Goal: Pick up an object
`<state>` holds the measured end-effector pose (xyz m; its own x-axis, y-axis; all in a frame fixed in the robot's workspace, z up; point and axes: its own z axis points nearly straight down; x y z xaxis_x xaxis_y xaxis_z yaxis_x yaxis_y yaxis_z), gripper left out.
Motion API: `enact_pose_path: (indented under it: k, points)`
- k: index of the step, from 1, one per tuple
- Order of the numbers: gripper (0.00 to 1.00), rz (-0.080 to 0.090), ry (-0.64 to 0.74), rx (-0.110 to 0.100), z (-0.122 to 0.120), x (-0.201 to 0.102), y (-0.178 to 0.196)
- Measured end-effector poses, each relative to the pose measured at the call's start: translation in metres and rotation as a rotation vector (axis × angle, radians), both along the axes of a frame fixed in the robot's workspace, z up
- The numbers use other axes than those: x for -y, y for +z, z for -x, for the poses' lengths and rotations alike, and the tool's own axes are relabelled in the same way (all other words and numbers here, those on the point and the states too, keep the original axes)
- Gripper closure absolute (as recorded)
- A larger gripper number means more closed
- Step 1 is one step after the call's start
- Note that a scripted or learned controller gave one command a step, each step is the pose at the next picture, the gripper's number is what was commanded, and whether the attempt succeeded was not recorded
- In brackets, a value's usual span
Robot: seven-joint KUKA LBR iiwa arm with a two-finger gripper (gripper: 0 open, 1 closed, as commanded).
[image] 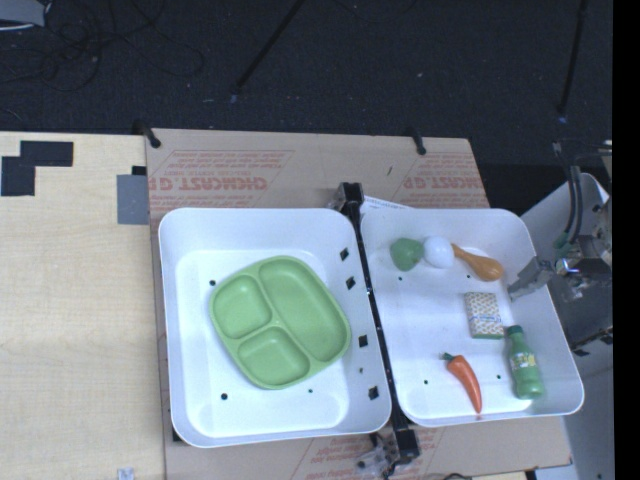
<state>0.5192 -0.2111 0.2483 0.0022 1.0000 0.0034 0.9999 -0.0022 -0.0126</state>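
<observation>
Camera view: left white bin [190,268] holds a green three-compartment plastic plate [279,321], tilted diagonally. Right white bin [420,408] holds the loose objects: a green rounded toy [406,254] touching a white ball [438,251], an orange-brown drumstick-shaped toy [478,262] just beside the ball, a small patterned square packet [484,314], a green bottle [522,362] near the right wall, and an orange carrot-like toy with green top [464,379]. Grey arm hardware [560,268] sits at the bin's right edge; jaws state cannot be told.
</observation>
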Motion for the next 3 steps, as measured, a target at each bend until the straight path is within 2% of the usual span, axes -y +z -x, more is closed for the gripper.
enact_pose_path:
  k: [1, 2, 3]
  points:
    - [0.00, 0.002, 0.002, 0.010, -0.002, 0.000, 0.006]
    - [0.00, 0.000, 0.003, 0.004, -0.005, -0.010, -0.053]
    - [0.00, 0.000, 0.003, 0.004, 0.005, -0.016, -0.106]
